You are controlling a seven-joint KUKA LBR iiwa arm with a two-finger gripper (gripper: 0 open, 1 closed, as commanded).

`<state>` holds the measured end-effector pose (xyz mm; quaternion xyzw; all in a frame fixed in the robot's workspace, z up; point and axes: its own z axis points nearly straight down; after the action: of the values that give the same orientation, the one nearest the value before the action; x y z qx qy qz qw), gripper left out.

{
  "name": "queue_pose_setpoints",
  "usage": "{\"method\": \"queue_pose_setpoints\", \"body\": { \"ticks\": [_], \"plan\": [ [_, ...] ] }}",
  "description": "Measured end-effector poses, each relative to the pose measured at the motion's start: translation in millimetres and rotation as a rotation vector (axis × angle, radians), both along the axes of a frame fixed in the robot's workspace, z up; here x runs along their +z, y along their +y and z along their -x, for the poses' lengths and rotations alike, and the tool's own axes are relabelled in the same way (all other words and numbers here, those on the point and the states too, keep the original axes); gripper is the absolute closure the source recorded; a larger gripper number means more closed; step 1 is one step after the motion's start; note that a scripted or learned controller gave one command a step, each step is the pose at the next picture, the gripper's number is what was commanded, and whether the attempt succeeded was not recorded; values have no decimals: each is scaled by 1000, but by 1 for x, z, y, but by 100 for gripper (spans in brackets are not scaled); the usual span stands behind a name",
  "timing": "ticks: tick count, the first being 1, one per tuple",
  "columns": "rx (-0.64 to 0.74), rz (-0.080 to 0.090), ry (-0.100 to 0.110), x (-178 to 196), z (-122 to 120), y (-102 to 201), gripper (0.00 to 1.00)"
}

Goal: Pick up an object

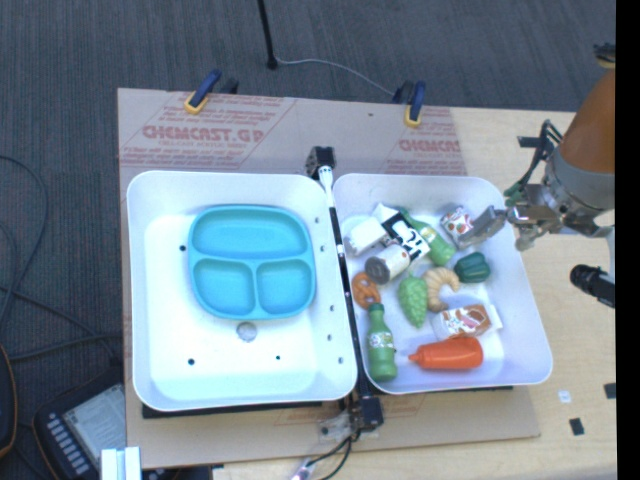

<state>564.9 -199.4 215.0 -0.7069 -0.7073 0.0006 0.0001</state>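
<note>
the gripper (492, 224) hangs over the right bin (520, 298) near a small packet (457, 224), its grip impossible to tell.

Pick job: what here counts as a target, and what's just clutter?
Targets, in the right bin:
green bottle
orange carrot
green pepper
croissant
pretzel

Clutter:
blue divided tray in the left bin
clamps
cable

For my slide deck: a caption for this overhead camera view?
Gripper over right bin of toy food; blue tray in left bin.
</note>
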Motion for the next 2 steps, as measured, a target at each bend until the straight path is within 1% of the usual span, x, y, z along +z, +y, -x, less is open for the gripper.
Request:
{"method": "queue_pose_setpoints", "body": {
  "ticks": [1,2],
  "plan": [
    [1,0,-4,-128,19,48,0],
    [0,1,-7,-117,18,48,100]
  ]
}}
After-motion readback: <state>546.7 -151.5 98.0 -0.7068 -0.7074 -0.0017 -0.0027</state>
